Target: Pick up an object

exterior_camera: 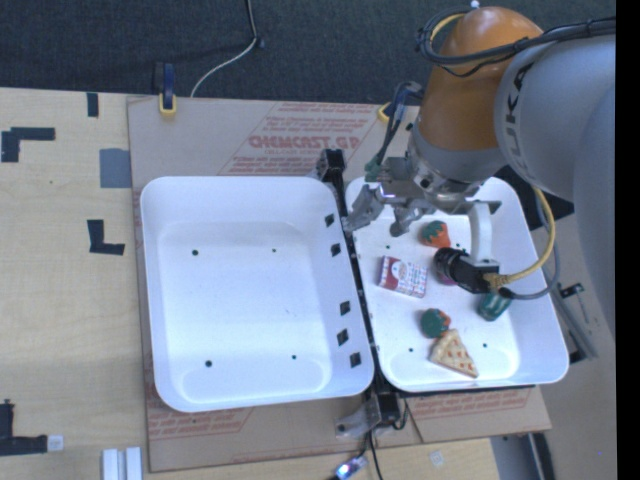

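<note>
Camera view puts the gripper [385,208] in the upper middle of the frame, over the top left corner of the right bin [530,363], its fingers spread apart and grasping nothing. Candidate objects sit lower right of it: a small red-and-white box [402,276], an orange-and-green piece [434,233], a green lump [434,320], and a pizza-slice toy [453,354]. Hovering unladen, it likely awaits a descent. The left bin [160,203] lies beside.
</note>
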Robot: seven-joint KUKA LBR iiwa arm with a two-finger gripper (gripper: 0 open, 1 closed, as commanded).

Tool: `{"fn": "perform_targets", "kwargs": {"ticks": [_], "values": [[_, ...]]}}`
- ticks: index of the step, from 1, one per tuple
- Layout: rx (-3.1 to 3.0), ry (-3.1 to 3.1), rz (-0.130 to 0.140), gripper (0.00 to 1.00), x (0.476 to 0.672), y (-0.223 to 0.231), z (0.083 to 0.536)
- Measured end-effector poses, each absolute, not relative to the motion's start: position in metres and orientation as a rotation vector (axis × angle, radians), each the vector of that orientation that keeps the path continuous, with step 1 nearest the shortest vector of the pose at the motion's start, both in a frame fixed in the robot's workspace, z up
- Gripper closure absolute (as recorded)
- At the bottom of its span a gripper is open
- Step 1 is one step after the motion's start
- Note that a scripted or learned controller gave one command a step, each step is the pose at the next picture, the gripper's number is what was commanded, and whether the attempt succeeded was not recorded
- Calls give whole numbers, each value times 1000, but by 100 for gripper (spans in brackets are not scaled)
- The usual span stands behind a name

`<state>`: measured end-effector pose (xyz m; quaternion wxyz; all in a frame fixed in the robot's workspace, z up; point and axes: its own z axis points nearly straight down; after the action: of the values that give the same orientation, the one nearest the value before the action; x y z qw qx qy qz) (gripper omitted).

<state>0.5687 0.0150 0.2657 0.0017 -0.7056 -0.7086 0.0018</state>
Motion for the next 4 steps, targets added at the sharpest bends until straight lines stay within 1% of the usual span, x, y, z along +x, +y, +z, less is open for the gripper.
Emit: {"fn": "perform_targets", "kwargs": {"ticks": [1,2,3,4], "values": [[-2215,-2223,6,100,549,59,241],[-2218,-2232,-14,100,539,88,359],[-2218,-2218,12,100,523,77,270],[-2223,-2233,-20,100,548,89,412]]}}
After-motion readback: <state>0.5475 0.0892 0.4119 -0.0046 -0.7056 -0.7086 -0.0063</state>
